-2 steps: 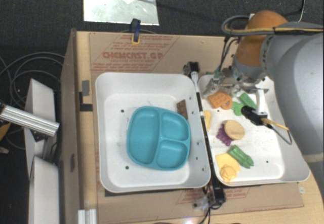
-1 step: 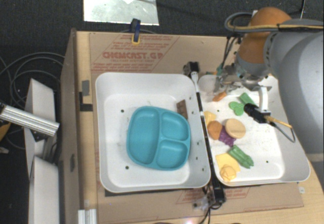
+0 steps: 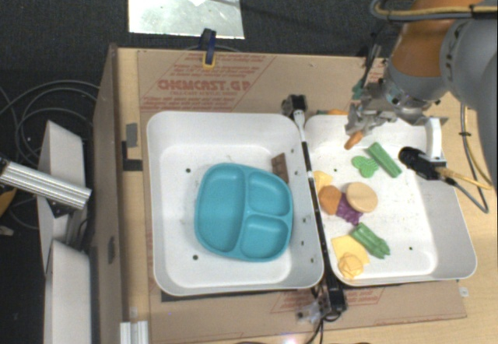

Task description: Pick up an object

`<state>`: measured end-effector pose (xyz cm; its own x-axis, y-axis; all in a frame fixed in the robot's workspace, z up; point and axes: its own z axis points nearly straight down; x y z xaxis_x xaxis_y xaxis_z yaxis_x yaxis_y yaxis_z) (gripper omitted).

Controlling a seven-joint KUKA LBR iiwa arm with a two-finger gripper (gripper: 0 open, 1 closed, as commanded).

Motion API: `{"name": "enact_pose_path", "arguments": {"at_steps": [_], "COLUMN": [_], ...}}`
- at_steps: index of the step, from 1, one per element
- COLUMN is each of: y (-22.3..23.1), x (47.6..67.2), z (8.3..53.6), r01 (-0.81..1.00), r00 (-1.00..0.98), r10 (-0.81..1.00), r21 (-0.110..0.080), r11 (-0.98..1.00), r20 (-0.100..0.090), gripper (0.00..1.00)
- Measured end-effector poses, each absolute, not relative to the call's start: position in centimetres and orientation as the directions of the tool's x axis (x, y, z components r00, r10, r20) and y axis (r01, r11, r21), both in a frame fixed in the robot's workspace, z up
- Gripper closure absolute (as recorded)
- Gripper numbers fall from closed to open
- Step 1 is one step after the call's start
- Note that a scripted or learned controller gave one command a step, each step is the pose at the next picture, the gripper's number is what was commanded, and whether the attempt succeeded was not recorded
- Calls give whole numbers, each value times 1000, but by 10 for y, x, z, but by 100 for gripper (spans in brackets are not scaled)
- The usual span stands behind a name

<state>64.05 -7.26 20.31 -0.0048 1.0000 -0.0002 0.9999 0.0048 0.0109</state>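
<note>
**My claw is down at the far edge of the right bin**

My claw [image 3: 359,128] is by an orange toy carrot [image 3: 354,139]; I cannot tell if I hold it. More toy food sits near the middle: a green piece [image 3: 384,159] and a tan round [image 3: 361,197]. The blue plate [image 3: 243,211] lies in the left bin [image 3: 175,132].
</note>
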Motion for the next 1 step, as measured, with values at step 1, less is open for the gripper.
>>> {"name": "enact_pose_path", "arguments": {"at_steps": [1], "y": [-138], "x": [591], "z": [239], "r01": [1000], "r00": [5], "r10": [1000], "r21": [3], "r11": [-5], "r20": [-3], "gripper": [100]}}
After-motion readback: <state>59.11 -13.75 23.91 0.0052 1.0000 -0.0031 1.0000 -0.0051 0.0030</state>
